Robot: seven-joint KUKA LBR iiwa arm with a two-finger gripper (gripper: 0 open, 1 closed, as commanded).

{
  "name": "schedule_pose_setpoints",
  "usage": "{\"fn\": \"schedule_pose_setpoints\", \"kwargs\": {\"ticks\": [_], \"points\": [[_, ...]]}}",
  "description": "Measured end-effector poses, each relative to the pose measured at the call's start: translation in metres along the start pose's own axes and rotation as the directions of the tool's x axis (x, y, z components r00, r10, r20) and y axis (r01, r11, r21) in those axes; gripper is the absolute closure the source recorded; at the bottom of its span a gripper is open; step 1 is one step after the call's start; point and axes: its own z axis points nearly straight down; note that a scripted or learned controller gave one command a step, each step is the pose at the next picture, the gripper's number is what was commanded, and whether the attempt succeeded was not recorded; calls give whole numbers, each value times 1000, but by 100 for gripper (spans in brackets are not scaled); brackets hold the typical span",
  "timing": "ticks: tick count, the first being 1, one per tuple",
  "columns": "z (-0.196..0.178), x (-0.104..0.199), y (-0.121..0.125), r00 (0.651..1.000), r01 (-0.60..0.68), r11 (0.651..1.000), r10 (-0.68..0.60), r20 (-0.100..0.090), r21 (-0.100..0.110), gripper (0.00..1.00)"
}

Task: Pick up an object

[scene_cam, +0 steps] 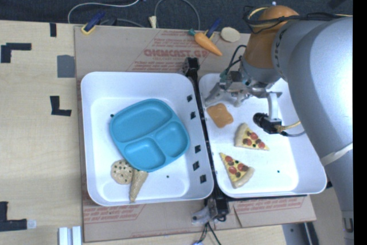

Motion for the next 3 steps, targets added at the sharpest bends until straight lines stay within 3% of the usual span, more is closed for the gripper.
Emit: {"fn": "schedule_pose_setpoints", "kwargs": {"ticks": [1, 2, 3], "points": [[-1, 0, -24, 1000, -1, 1000, 1, 1, -3, 0], [-1, -1, -23, 1000, 1, 1000, -1, -1, -1, 0], [-11, -2, -23, 1000, 1, 1000, -1, 1, -2, 100]]}}
